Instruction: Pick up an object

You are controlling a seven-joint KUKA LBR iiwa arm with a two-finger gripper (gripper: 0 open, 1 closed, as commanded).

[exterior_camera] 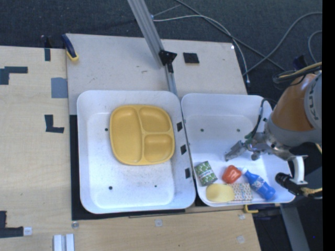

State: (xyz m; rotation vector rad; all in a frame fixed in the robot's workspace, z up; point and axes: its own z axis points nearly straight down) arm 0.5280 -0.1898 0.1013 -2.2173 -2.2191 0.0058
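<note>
From where I stand the pincer [236,150] hangs over the right bin [220,111], its dark fingers pointing left and a little down toward the bin floor, and they look spread apart with nothing between them. The things it could take all lie below it in the picture, crowded along the near edge of that bin: a red object [231,174] just below the fingertips, a small green packet [205,172] off to its lower left, a yellow lump [220,193] against the front wall, a patterned piece [243,191] beside it, and a blue bottle [260,185] lying slantwise, its long axis running from upper left to lower right. The red one is nearest, so I'd judge a short drop toward the front edge is what's wanted. They sit close together, leaving little room for fingers. The left bin [94,140] holds a yellow divided tray [142,134], well apart from the pincer, on the bench [31,140].
</note>
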